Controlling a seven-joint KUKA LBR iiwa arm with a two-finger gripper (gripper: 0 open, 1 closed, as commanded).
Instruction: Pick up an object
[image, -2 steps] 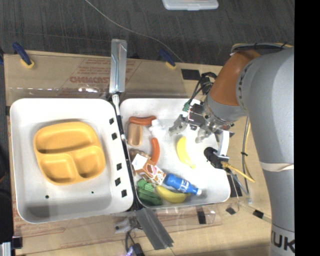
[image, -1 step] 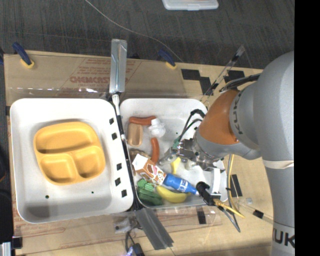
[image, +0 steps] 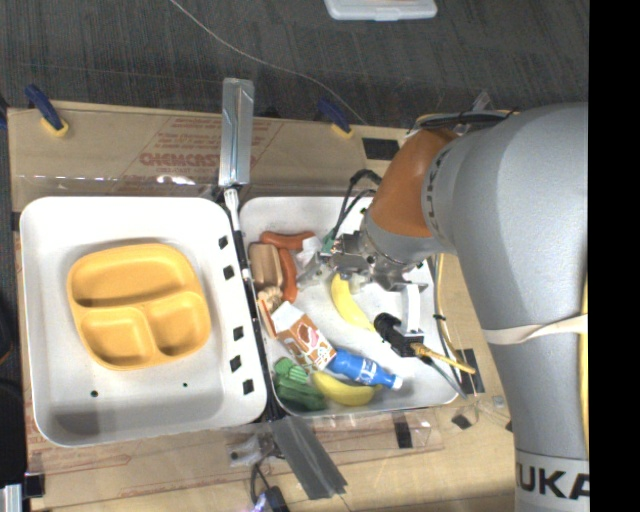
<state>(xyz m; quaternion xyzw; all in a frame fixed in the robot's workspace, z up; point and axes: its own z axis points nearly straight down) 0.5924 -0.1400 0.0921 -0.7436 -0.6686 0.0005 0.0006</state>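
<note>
**Bench, two bins: contents as found**

1. Shallow white bin, left (image: 45, 400), in the left half of the frame. It holds one yellow plastic tray with three compartments (image: 140, 305), lying flat towards the bin's upper left.

2. Shallow white bin, right (image: 300, 210), at centre frame, touching the left bin along a shared edge. Contents:
 - reddish-brown sausage-shaped piece (image: 285, 241), at the upper left of the bin, curving downwards;
 - brown block (image: 263, 265), just below and beside the sausage-shaped piece, against the left wall;
 - orange-and-white carton (image: 305, 340), tilted, left of centre;
 - yellow banana, upper (image: 347, 302), mid-bin, running from upper left to lower right;
 - blue bottle with white label (image: 365, 370), lying on its side, below the upper banana;
 - yellow banana, lower (image: 345, 390), beneath the bottle and touching it, near the bottom wall;
 - green ridged item (image: 295, 385), at the lower left corner, touching the lower banana's left end.

3. Grey arm with orange band (image: 500, 220), entering from the right of the frame and bent over the right bin.

4. Gripper (image: 338, 262), over the upper middle of the right bin, at the top end of the upper banana, with the sausage-shaped piece just to its left. Whether it is spread or closed cannot be made out, and nothing is seen held in it.
</note>
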